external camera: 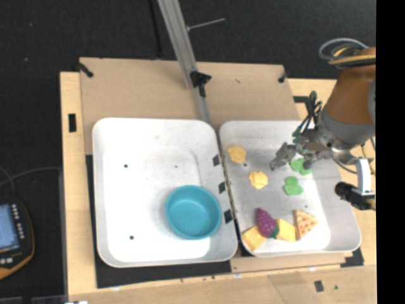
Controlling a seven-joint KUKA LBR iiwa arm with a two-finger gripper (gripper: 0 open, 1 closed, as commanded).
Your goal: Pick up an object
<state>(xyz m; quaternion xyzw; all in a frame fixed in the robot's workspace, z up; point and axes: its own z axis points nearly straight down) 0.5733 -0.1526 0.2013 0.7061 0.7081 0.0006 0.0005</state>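
So from my feed, the arm [351, 103] reaches in from the right and the claw [286, 156] hangs over the right bin [342, 230], up in its top half. Honestly can't tell how it's set, too small and dark. Nothing visibly gripped.

Stuff in that bin: a green piece [301, 166] just beside the claw, a second green piece [292, 185] a bit lower, two yellow bits [237, 154] and [258, 180] to its left. Along the near edge there's a purple grape bunch [266, 221], a yellow block [254, 237], another yellow wedge [286, 231] and a pizza slice [305, 223], all clustered together.

Left bin [120, 151] has a blue bowl [192, 211]. Both sit on the table [73, 170].
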